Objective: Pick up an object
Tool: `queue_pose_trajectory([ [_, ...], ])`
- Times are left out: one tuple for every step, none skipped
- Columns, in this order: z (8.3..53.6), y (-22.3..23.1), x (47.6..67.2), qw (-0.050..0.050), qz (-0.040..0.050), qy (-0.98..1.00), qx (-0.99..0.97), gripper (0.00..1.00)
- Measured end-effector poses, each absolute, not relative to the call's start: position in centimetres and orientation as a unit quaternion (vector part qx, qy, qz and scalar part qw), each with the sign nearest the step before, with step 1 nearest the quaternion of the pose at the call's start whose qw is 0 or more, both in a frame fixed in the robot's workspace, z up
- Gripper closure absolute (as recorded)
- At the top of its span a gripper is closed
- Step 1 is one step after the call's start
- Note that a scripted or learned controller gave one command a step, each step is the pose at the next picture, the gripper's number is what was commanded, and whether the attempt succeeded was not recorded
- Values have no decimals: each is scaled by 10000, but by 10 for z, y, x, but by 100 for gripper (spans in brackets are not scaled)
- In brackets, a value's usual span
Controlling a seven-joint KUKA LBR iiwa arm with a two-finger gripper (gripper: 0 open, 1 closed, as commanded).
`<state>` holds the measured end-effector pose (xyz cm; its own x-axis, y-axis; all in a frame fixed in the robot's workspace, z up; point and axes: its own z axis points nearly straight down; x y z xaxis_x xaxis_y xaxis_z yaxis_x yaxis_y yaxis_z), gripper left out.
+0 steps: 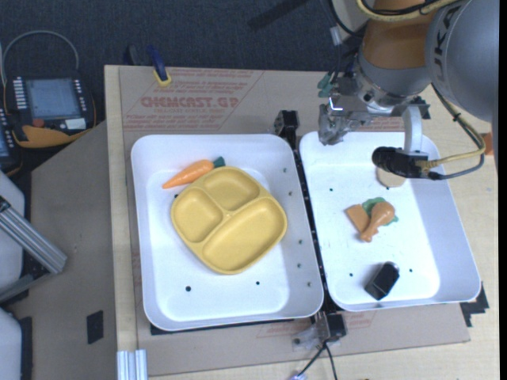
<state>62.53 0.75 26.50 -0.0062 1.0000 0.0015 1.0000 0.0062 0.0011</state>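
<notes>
My gripper (331,131) hangs over the far left corner of the right bin (453,240), with nothing visible in it. In that bin an orange-brown toy drumstick with a green bit (371,218) lies near the middle, well in front of the gripper. A small black block (383,280) rests closer to the front edge. The left bin (150,236) holds a yellow divided plate (228,220) and an orange toy carrot (188,173) just behind it.
A black fitting with a cable (396,162) on the arm juts over the back of the right bin. A black clamp (286,123) sits between the bins at the back. A handheld control pendant (49,105) lies off the bench at far left.
</notes>
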Motion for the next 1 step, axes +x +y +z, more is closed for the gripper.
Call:
queue_pose_trajectory([
  [243,62,624,26,12,-7092,-7050,100],
])
